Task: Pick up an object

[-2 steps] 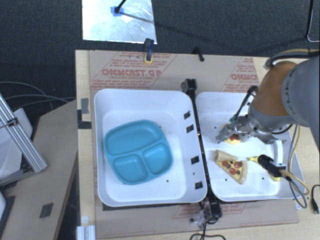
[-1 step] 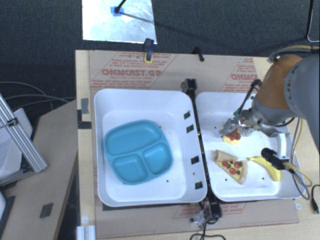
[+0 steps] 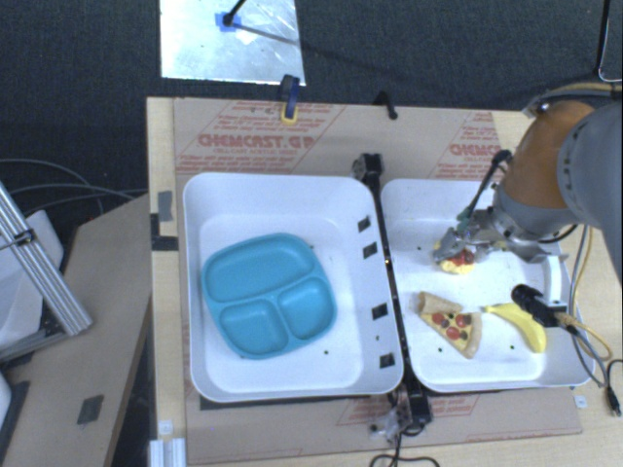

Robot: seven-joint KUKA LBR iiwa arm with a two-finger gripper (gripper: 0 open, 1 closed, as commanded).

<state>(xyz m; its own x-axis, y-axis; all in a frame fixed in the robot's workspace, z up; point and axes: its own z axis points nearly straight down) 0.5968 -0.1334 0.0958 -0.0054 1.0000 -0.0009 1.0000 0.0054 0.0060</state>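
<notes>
A: End effector (image 3: 456, 248) is down in the right bin (image 3: 419, 207), right over a small yellow-and-red toy (image 3: 458, 261)

B: Grip state? I cannot tell. Pizza slice (image 3: 452, 323) and banana (image 3: 522, 325) lie nearby

The pincer (image 3: 458, 246) sits low in the right bin (image 3: 414, 202), right against a small yellow-red toy (image 3: 458, 260). Just below it lie a pizza slice (image 3: 453, 323) and banana (image 3: 521, 325). Above it, bare bin floor lies open; leftward, the divider (image 3: 382, 261) blocks.
</notes>
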